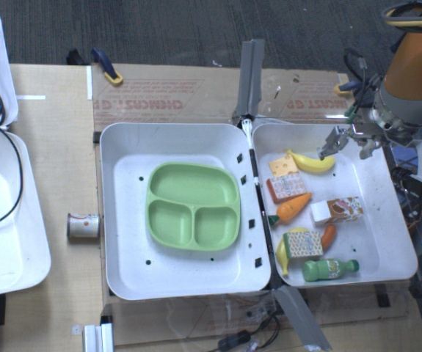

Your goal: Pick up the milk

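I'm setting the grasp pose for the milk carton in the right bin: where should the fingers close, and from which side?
The milk carton lies on its side, long axis roughly left-right, white end toward the carrot. Probably best to come straight down and close across its short width at mid-body. The front and back long sides look free, while a smaller carrot sits close below. The gripper hangs above the banana.

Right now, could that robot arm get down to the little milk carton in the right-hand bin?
Probably yes. The milk carton lies on its side with nothing on top of it, and the gripper hangs over the same bin. The carrot and other food crowd close around it, though.
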Motion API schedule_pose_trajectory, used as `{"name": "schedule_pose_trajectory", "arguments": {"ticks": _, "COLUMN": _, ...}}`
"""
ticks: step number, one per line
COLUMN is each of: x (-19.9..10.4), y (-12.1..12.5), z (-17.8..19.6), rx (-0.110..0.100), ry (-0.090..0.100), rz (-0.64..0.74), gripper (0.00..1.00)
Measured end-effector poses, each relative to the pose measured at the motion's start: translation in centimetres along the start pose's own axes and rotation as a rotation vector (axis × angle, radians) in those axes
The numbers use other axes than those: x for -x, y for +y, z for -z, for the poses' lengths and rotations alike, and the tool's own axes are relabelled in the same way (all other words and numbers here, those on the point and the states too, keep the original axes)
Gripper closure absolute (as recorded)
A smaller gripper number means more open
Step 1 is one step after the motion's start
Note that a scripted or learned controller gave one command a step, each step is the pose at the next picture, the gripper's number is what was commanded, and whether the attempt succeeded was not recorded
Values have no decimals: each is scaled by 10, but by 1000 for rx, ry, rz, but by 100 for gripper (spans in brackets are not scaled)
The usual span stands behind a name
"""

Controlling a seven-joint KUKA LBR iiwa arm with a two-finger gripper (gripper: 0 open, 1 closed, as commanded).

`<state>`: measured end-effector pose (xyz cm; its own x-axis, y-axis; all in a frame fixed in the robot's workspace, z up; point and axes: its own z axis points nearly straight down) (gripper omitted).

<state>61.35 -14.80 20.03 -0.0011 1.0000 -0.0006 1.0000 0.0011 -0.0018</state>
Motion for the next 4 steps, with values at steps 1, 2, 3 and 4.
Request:
{"name": "schedule_pose_trajectory", "arguments": {"ticks": 1, "x": 55, "y": -41, "z": -108, "rx": 2, "ry": 0, "rz": 212, "gripper": 0}}
{"name": "schedule_pose_trajectory", "arguments": {"ticks": 2, "x": 62, "y": -84, "z": -109, "rx": 0, "ry": 6, "rz": 182, "gripper": 0}}
{"name": "schedule_pose_trajectory", "arguments": {"ticks": 3, "x": 64, "y": -83, "z": -100, "rx": 2, "ry": 3, "rz": 179, "gripper": 100}}
{"name": "schedule_pose_trajectory", "arguments": {"ticks": 4, "x": 63, "y": -83, "z": -100, "rx": 2, "ry": 4, "rz": 179, "gripper": 0}}
